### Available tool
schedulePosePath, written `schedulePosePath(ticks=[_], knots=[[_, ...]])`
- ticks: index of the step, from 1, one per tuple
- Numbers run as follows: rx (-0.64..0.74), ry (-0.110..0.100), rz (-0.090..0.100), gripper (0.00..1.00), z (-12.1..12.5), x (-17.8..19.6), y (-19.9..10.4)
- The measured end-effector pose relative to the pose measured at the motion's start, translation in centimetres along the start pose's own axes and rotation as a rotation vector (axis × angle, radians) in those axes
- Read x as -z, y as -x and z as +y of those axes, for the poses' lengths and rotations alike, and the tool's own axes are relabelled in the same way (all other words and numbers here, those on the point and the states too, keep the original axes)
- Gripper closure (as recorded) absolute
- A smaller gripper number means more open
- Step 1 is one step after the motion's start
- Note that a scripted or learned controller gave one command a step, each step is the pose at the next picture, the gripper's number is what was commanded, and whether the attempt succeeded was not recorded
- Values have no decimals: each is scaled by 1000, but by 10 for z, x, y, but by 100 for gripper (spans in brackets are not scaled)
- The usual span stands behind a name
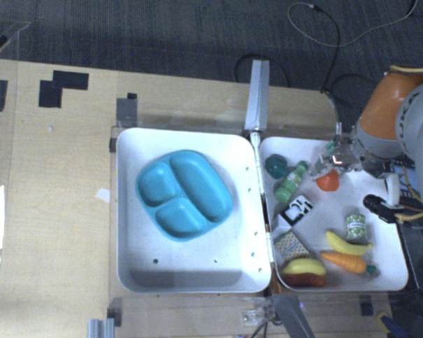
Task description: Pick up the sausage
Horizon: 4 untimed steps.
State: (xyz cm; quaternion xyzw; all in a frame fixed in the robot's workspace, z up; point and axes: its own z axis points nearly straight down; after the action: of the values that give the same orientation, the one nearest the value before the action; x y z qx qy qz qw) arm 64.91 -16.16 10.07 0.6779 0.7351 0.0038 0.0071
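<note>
Reddish-brown and lying low at the near edge of the right bin [400, 277], the sausage [304, 279] seems to be the dark piece tucked just under a yellow fruit [302, 265]. It is small and partly shadowed, so I offer that reading with some doubt. It rests on the bin floor, with nothing lifting it.

The gripper [336, 160] is at the far side of the same bin, well apart from the sausage. It is just above a small orange-red thing [328, 181], and whether it touches that thing I cannot tell. Whether the gripper is open or closed I cannot tell either, as the tip is small and blurred, and nothing can be seen held in it.

Between gripper and sausage lie a green bottle [290, 182], a black-and-white box [297, 209], a small can [355, 226], a banana [348, 242] and a carrot [344, 262]. The left bin [130, 266] holds a blue divided plate [186, 193].

By my judgement nothing of the task is done yet. The arm has to cross to the near edge, come down over the sausage, grip it clear of the fruit and raise it.
</note>
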Motion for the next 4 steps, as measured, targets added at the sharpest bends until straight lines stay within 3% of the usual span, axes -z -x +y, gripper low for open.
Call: schedulePosePath(ticks=[1, 2, 3, 4], knots=[[1, 0, 0, 0, 0, 0, 0], [1, 0, 0, 0, 0, 0, 0], [-73, -6, 4, 0, -56, -12, 38], [-13, -8, 3, 0, 21, -14, 20]])
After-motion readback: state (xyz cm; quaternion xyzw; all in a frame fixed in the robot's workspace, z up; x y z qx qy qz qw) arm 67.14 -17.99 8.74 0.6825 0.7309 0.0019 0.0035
